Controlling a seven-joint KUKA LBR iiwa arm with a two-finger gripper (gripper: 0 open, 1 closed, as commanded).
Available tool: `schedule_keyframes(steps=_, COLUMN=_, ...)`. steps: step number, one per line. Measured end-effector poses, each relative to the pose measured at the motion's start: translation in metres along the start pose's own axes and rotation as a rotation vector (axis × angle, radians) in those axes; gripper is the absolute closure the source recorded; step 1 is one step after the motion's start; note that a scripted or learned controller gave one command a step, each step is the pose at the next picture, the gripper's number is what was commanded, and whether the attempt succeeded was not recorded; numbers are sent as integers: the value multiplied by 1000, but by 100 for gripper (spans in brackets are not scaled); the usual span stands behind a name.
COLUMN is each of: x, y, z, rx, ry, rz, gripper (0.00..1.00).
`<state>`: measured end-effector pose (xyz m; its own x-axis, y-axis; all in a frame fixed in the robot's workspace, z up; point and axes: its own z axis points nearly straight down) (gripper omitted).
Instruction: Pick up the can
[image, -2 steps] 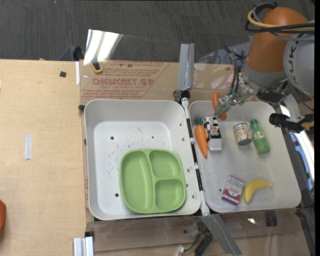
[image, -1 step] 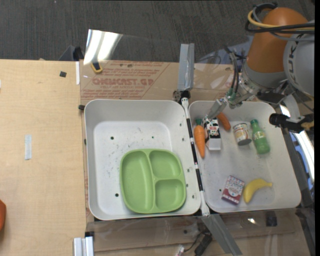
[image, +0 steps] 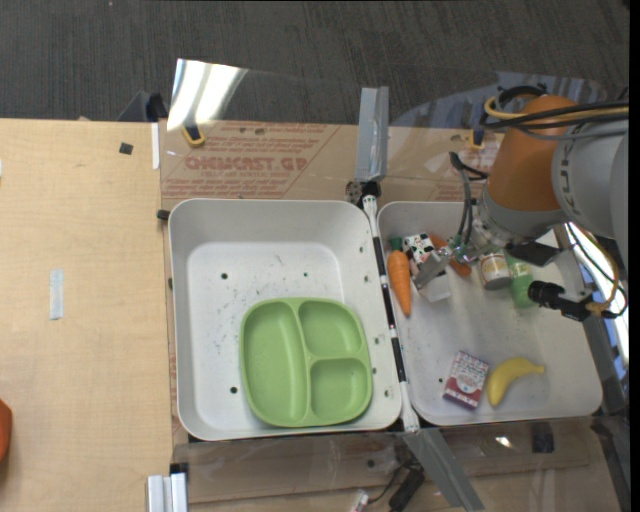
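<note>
The arm is a thick, rounded grey tube with a smooth, slightly glossy shell. A broad orange band wraps it above the wrist. Yellow and black cables loop over the top of the orange band. More black cables trail along the lower side, one ending in a black plug. The wrist below the band is darker metal.

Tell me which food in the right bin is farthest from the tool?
The banana, yellow and curved, at the bin's near edge beside the small box. The carrot lies much closer to the tool.
</note>
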<state>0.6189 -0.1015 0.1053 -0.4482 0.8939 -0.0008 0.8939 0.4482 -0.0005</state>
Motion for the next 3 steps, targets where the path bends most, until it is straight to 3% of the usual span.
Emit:
schedule_keyframes(steps=1, x=-2, y=0, z=-9, rx=-2, ry=-2, rz=4, gripper=100)
schedule_keyframes(steps=2, x=52, y=27, z=-118, rx=0, ry=-1, rz=-12, gripper=100)
schedule_keyframes(steps=3, x=70, y=50, z=-117, rx=0, ry=-1, rz=41, gripper=100)
